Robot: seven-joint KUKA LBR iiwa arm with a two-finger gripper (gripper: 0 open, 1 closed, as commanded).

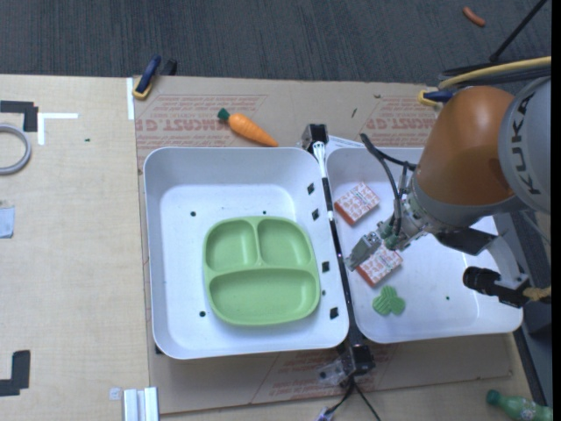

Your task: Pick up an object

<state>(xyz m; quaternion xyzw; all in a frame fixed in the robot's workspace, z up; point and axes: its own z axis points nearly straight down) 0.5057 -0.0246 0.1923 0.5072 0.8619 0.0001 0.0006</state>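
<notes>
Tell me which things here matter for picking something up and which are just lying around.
For the job: gripper; the small box under it; the second small box; green toy; right bin.

Lying about: green plate in the left bin; carrot on the cardboard beyond the bins.

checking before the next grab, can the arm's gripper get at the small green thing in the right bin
Probably yes. The small green thing lies apart on the right bin's bare floor, nothing over it, and the gripper hangs just above, beside the red-and-white packet.
</notes>
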